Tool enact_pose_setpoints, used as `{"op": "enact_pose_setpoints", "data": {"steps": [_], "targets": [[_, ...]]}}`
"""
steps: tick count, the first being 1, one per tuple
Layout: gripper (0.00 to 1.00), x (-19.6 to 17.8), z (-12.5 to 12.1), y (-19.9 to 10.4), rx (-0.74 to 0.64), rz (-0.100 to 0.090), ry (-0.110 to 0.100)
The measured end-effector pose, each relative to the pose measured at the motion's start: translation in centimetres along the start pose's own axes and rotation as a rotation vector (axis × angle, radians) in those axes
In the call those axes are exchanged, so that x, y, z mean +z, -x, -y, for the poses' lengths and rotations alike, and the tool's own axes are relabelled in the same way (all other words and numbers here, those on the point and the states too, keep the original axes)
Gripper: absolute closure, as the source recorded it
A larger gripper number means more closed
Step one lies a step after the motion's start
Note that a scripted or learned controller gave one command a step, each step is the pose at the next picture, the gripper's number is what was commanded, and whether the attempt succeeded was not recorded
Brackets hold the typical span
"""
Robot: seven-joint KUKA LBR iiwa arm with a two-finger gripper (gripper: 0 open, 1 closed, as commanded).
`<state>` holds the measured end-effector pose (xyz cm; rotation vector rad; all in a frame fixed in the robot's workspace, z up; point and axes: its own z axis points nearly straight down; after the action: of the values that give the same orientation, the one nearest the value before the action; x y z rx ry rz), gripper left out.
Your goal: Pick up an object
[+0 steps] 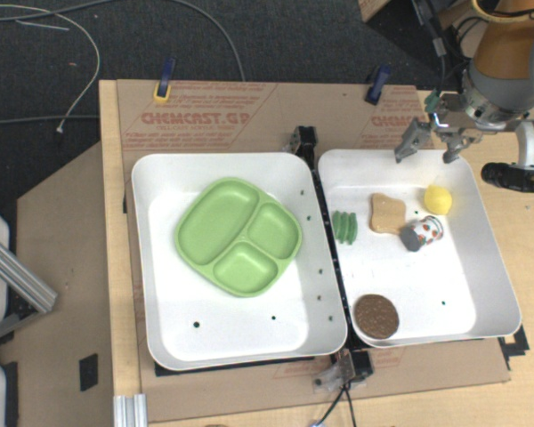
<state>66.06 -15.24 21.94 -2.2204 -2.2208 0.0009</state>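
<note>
While the gripper (430,148) hung spread and empty over the right bin's (481,283) far rim, the yellow ball (438,199) just below looked light, smooth, likely to roll, best pinched across its middle.

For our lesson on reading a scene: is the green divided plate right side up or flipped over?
Right side up. The green divided plate lies flat in the left bin, its three hollow compartments facing upward with raised ridges between them.

Robotics lab bench: cardboard sheet (249,114) clamped down with blue clips (165,77), two white bins (160,327), loose cables (80,34) across dark carpet floor (276,25).
</note>
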Motion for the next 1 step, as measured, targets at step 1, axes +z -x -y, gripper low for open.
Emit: {"op": "enact_pose_setpoints", "data": {"steps": [1], "targets": [[0.00, -0.01, -0.01, 0.00, 0.000, 0.000, 0.000]]}}
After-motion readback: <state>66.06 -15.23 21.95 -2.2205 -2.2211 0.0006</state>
